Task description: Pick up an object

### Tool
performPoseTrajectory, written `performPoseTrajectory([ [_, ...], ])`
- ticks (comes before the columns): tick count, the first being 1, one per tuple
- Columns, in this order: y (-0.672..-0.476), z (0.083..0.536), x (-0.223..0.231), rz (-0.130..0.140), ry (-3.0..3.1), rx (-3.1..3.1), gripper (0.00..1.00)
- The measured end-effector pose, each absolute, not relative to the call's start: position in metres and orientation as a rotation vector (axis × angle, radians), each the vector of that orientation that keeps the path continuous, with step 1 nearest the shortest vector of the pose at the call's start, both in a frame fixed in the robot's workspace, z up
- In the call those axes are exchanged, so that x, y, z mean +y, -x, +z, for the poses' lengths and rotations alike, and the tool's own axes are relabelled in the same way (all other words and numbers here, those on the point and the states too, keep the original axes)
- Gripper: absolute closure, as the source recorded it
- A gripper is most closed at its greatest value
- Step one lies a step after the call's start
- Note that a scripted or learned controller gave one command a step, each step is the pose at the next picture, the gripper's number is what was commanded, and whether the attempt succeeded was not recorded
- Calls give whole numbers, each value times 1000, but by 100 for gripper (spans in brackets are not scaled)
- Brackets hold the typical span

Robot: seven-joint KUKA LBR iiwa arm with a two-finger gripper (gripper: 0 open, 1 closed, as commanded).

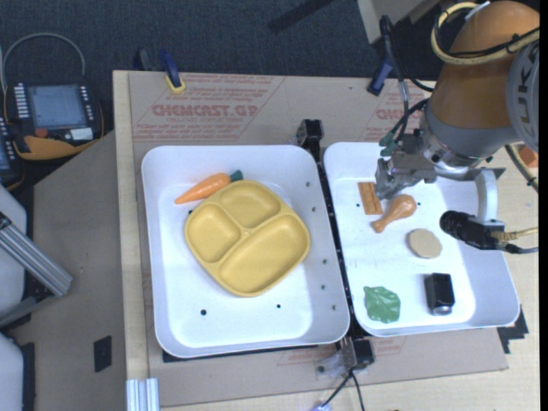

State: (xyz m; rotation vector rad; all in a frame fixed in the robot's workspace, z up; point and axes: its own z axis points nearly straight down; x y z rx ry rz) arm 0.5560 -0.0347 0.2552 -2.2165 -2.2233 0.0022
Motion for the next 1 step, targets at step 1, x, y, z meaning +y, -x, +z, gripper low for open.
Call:
performPoseTrajectory([
  [1, -582, 255, 9, -3, 2219, -2228, 100],
])
